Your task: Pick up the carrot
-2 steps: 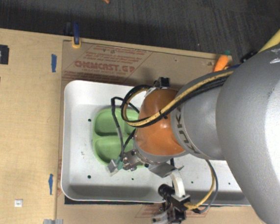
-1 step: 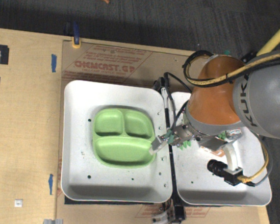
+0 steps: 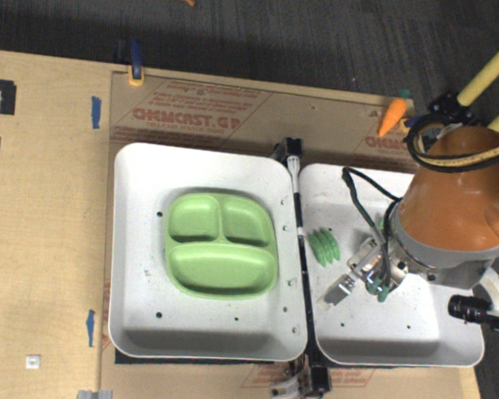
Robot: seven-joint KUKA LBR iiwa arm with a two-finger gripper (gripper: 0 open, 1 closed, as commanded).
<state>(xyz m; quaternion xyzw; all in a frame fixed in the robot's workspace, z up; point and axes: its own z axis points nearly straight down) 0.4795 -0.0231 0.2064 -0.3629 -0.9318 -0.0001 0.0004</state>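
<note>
Whether the metallic fingers [image 3: 367, 271] are spread or closed cannot be told. The tapered orange carrot [image 3: 393, 117] lies well beyond them on the cardboard-covered tabletop [image 3: 37, 218].

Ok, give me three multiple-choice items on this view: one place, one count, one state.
1. Where is the carrot?
A. in the left bin
B. on the cardboard behind the right bin
C. inside the right bin

2. How many compartments has the green plate?
A. two
B. three
C. five

3. What is the carrot's state?
A. lying free, apart from the gripper
B. lifted over the left bin
C. resting on the plate

Answers:
1. B, it lies beyond that bin's far rim.
2. B, two small compartments above one large.
3. A, the gripper is down in the right bin, away from the carrot.
</note>
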